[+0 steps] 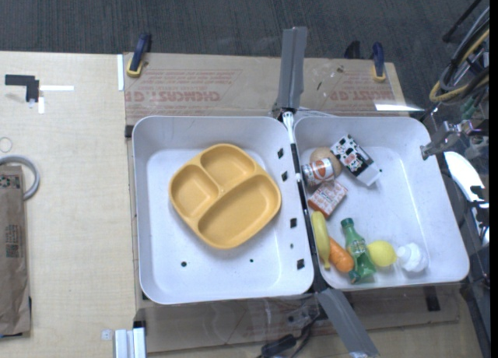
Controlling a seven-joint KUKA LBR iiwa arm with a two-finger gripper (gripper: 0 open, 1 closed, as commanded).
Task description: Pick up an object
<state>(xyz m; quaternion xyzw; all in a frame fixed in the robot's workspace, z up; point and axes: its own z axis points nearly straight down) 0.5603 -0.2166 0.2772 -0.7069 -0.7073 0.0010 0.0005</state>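
Spanning a wooden surface (62, 216), two white bins (148, 216) are noted; a green bottle (356, 254) is seen lying; hand state undeterminable.

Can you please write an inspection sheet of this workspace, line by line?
Surface: two white bins, left bin, right bin, on a cardboard sheet.
Job's things: right bin holds a can, patterned box, snack packet, banana, carrot, green bottle, lemon, white object.
Clutter: yellow divided plate in the left bin.
Grippers: nothing seen.
Cables: bundle at right.
Surroundings: dark floor, blue clamps.
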